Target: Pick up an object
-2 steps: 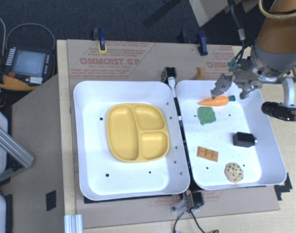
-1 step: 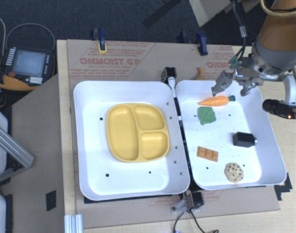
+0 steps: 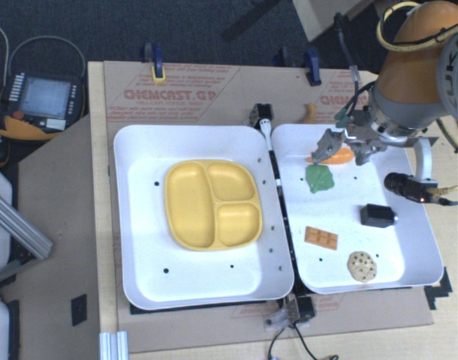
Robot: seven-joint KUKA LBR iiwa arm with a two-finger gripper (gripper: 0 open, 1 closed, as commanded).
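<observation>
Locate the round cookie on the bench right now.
The cookie lies in the right bin, near its front edge, just right of and below the brown cracker.

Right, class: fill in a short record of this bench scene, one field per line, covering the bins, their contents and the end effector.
left bin: holds a yellow divided plate
right bin: orange piece, green piece, black block, brown cracker, cookie
end effector: over the right bin's far end, right at the orange piece
grasp: cannot tell from this view
arm entry: from the view's right
</observation>
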